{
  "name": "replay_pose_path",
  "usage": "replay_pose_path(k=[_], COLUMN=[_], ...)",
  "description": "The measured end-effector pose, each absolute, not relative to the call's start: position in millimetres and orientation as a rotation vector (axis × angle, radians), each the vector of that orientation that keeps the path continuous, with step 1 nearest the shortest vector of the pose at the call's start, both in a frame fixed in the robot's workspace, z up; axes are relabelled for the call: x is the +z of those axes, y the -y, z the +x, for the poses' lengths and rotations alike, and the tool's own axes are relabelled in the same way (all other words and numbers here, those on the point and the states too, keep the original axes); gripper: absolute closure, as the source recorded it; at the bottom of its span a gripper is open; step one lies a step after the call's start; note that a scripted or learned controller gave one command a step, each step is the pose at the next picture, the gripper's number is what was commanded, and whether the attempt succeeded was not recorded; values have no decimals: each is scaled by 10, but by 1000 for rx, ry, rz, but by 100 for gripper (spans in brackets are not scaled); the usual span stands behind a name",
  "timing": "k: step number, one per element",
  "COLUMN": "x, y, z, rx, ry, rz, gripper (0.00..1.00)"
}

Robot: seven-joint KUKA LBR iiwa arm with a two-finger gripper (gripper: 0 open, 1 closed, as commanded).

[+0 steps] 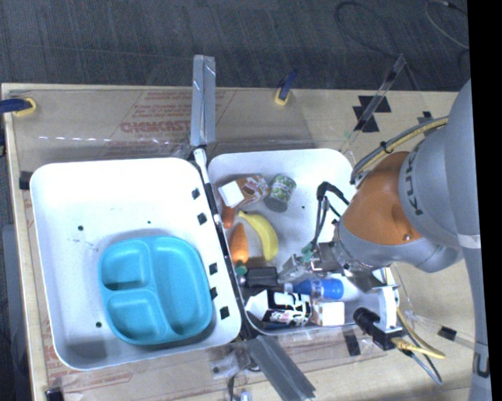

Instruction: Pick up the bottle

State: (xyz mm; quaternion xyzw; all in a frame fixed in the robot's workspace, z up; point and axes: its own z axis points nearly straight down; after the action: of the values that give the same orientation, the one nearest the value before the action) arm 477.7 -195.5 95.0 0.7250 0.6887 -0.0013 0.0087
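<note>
In the right bin (338, 160), near its front: bottle (317, 290), lying flat beside the gripper (300, 277). Probably light, stiff, slick plastic; grip across its body. Gripper state cannot be told.

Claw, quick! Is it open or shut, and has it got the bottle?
Claw: down at the bottle in the right bin; open or shut cannot be told.

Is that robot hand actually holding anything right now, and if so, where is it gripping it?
It cannot be told. The gripper sits low over the bottle in the right bin, but the wrist hides any hold.
</note>
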Motion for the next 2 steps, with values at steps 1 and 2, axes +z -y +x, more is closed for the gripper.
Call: replay_pose_path(k=[1,2], x=[1979,960], y=[2044,2064], z=[4771,4786], rx=[0,5], ry=[-2125,-2416], rz=[2314,2004], gripper=[0,0])
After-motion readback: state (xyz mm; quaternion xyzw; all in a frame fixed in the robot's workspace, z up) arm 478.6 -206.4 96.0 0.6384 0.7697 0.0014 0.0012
